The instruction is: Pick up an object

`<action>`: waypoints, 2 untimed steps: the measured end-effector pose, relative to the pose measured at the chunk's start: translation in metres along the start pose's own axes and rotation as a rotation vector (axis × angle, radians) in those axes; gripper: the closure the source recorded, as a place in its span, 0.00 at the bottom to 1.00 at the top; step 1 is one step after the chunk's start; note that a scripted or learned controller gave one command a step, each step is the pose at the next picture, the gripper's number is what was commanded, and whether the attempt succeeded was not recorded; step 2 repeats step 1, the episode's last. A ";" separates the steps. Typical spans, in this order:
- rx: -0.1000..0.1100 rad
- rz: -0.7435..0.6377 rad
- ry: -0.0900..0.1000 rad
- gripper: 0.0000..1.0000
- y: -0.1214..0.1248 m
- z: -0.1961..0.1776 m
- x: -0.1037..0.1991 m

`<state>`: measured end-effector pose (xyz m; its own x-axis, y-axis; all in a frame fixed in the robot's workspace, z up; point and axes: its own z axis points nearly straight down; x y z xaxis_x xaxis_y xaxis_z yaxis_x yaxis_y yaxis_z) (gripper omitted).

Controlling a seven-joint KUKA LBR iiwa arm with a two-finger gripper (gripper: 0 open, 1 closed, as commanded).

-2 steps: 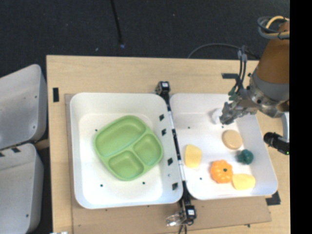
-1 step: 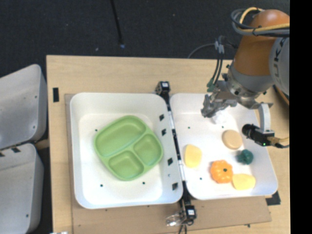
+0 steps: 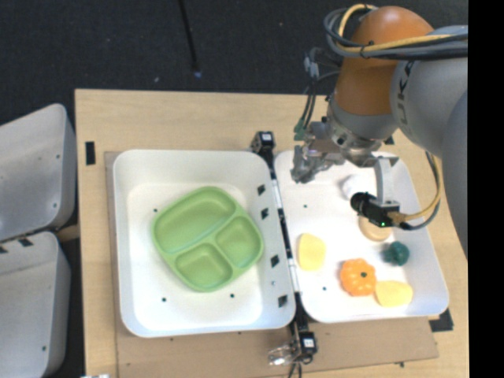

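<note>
The right bin (image 3: 331, 302) holds several small objects near its front: a pale yellow piece (image 3: 312, 252), an orange pumpkin-shaped toy (image 3: 357, 277), a second yellow piece (image 3: 393, 293), a small dark teal object (image 3: 396, 253) and a tan round piece (image 3: 372, 228) partly hidden by the arm's cabling. My gripper (image 3: 304, 168) hangs over the far left part of the right bin, well behind these objects. Nothing shows between its fingers.
A green divided plate (image 3: 207, 238) lies in the left bin (image 3: 134, 298). A raised divider with black clips (image 3: 277, 215) separates the two bins. The arm's body and cables (image 3: 378, 69) cover the back right of the right bin.
</note>
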<state>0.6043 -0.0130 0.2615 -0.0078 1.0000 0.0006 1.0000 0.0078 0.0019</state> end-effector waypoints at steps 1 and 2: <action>-0.001 0.000 0.000 1.00 0.014 -0.005 0.056; -0.001 0.000 0.000 1.00 0.014 -0.005 0.056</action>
